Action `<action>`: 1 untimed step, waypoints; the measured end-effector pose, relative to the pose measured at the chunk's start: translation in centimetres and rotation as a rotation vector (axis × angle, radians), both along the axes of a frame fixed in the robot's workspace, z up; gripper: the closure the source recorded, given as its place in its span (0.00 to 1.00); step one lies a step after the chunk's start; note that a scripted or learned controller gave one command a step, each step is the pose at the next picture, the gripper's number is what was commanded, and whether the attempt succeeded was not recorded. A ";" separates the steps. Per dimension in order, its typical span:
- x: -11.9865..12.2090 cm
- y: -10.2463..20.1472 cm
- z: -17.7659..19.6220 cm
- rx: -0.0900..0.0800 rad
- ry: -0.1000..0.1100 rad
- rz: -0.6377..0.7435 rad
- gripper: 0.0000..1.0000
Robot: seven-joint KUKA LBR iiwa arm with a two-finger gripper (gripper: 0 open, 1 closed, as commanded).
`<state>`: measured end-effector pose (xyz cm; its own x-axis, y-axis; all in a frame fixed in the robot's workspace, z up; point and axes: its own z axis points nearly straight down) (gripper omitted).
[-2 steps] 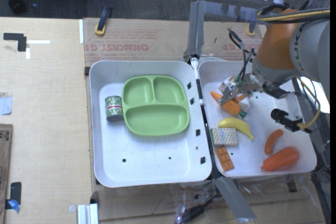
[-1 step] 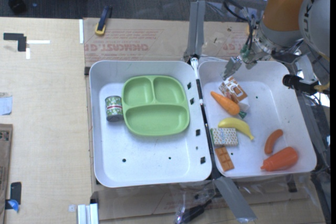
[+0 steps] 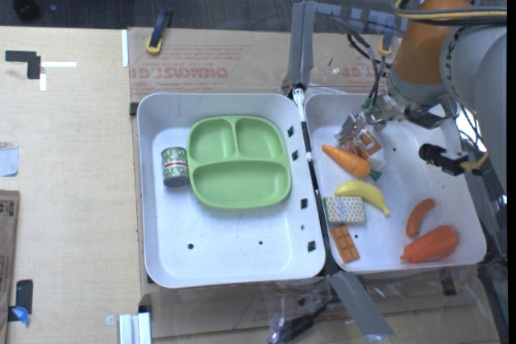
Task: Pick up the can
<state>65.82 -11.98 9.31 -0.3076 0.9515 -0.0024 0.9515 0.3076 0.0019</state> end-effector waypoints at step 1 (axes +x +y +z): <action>0.1 -8.4 0.0 0.000 0.000 -0.150 0.00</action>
